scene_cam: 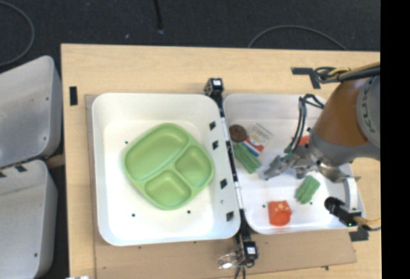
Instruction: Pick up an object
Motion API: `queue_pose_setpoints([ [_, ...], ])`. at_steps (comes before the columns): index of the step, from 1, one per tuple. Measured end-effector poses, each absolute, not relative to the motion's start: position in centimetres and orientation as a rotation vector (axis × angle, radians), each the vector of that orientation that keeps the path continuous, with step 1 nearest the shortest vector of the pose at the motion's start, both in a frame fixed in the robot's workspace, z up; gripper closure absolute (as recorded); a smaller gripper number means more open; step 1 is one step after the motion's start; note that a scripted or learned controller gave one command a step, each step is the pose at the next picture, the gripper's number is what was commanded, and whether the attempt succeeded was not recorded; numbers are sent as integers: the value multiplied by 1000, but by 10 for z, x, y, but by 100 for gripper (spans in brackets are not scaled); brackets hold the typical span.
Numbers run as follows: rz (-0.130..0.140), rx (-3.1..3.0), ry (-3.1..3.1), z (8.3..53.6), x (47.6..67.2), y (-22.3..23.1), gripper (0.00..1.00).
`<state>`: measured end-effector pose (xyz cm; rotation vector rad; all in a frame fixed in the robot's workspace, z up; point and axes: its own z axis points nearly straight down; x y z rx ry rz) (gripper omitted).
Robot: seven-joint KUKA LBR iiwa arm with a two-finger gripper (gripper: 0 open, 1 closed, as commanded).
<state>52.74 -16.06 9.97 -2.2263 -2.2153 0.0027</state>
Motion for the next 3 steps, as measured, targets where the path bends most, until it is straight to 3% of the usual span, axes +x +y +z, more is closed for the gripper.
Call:
queue_pose_setpoints([
  [1, 0, -2237, -2209, 111, 528, -162, 100],
  [3, -6, -2224, -2231, 223, 538, -162, 100],
])
